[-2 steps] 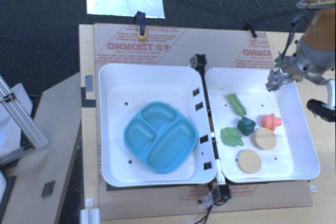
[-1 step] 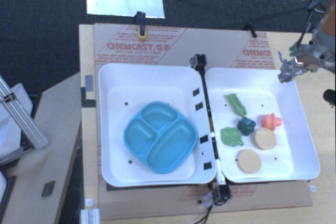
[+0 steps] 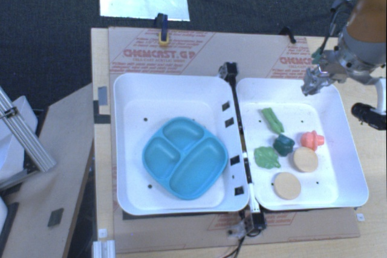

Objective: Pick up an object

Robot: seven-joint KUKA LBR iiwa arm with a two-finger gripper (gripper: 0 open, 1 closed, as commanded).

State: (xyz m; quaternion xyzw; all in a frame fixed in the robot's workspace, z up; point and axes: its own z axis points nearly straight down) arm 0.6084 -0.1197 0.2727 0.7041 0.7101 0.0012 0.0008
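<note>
1. The grey arm with its orange band reaches in over the far right corner of the desk (image 3: 181, 45), and its pincer (image 3: 311, 84) hangs above the far rim of the right shallow white bin (image 3: 351, 148); whether it is released or clenched I cannot tell, and nothing shows in its grip.
2. In the right bin, toward the middle, lies a long green plastic vegetable piece (image 3: 273, 119).
3. Nearer the front sit a dark teal lump (image 3: 283, 144), a leafy green plastic piece (image 3: 266, 158) just beside it, a pink-red toy (image 3: 312, 139) and a tan round disc (image 3: 305, 160).
4. A second tan round disc (image 3: 286, 185) lies close to the front edge of that bin.
5. The left shallow white bin (image 3: 133, 99) holds a light blue divided plastic plate (image 3: 184, 157).
</note>
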